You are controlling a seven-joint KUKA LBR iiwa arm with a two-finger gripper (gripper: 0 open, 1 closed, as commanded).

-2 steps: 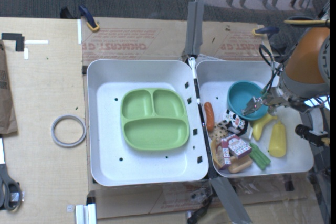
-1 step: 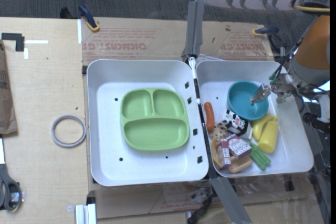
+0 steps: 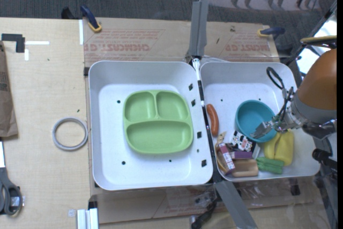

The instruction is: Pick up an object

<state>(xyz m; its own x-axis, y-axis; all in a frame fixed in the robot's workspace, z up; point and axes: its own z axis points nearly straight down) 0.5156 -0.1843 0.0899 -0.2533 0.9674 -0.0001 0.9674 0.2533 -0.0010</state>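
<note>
Along the near edge of the right bin point(image 3: 252, 75) lie a tan bread-like piece point(image 3: 245, 170), a ridged green piece point(image 3: 269, 165), a small printed packet point(image 3: 225, 158) and a smooth yellow banana shape point(image 3: 283, 148). Just beyond, the gripper point(image 3: 266, 128) hangs at the right rim of a round teal bowl point(image 3: 253, 118); whether it is clamped, I cannot tell. An orange sausage point(image 3: 213, 118) lies left. The left bin point(image 3: 102, 115) bears a glossy green divided plate point(image 3: 158, 122). Pale wood bench point(image 3: 43, 99) carries a ring point(image 3: 70, 133); cardboard point(image 3: 139, 40) lies farther back.
</note>
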